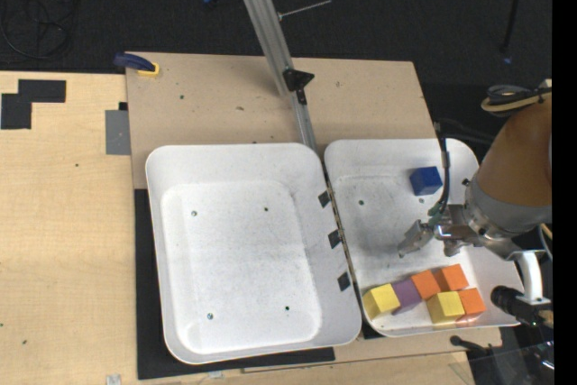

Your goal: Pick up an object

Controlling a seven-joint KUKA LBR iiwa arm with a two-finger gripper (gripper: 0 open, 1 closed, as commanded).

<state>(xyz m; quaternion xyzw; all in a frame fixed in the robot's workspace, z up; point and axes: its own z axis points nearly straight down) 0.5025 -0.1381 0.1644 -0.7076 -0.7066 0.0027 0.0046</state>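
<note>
In the right bin a blue block lies near the far right side. Along the near edge sits a cluster of blocks: a yellow one, a purple one, an orange one, another orange one, a second yellow one and an orange one at the right end. My gripper hangs over the middle of this bin, between the blue block and the cluster, fingers pointing left. Nothing shows between them.
The left bin lies beside the right one, joined by black clips. A slanted metal rail rises behind the bins. The arm's orange band fills the right side over the bin's edge.
</note>
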